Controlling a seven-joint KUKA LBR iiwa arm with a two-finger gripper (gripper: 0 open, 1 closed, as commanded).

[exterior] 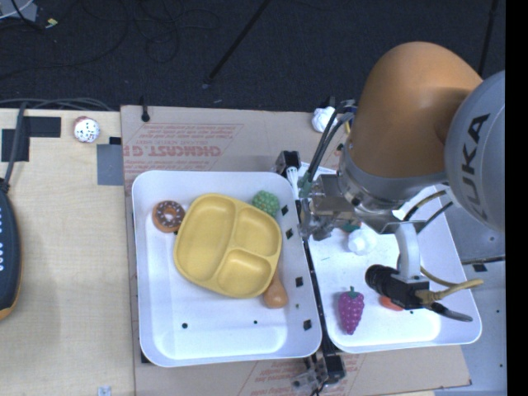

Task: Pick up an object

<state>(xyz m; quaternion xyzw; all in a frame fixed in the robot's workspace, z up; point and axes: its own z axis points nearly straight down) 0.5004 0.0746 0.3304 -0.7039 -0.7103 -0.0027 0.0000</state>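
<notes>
My gripper [313,219] hangs low over the wall between the two bins, at the right bin's left edge, beneath the big grey and orange arm. A purple bunch of grapes [350,310] lies in the right bin [450,324] towards the front. A small white object [360,241] sits just right of the gripper. A red piece [388,304] peeks out right of the grapes. In the left bin [214,341] lie a yellow divided plate [228,244], a brown donut [168,216], a green object [266,202] and an orange object [275,294].
The arm hides the back of the right bin. A white ball [86,129] rests on the wooden bench at the far left, and a dark device [7,246] lies at the left edge. Cardboard [190,143] lies under the bins.
</notes>
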